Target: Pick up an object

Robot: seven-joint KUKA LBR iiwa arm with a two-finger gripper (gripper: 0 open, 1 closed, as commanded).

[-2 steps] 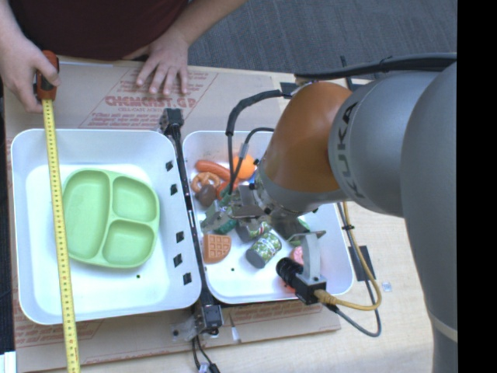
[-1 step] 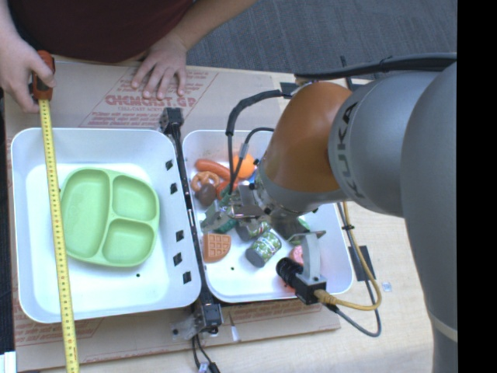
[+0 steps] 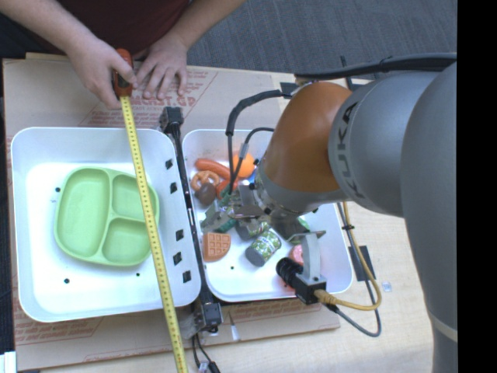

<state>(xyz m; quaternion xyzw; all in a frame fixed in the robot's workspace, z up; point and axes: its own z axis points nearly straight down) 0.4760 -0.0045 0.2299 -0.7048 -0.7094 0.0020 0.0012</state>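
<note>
A brown cardboard sheet (image 3: 248,80) covers the pale bench (image 3: 392,235), and two shallow white bins sit directly on it side by side, the left bin (image 3: 19,208) at 9 o'clock and the right bin (image 3: 233,290) just right of centre. A yellow tape measure (image 3: 147,208) runs from 11 o'clock down to 6 o'clock, crossing the left bin's right side. At 11 o'clock a person's hand (image 3: 163,67) rests on the cardboard.

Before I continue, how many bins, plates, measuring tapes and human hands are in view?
White bins: 2
Green plate: 1
Yellow measuring tape: 1
Human hands: 2
Total: 6
</note>
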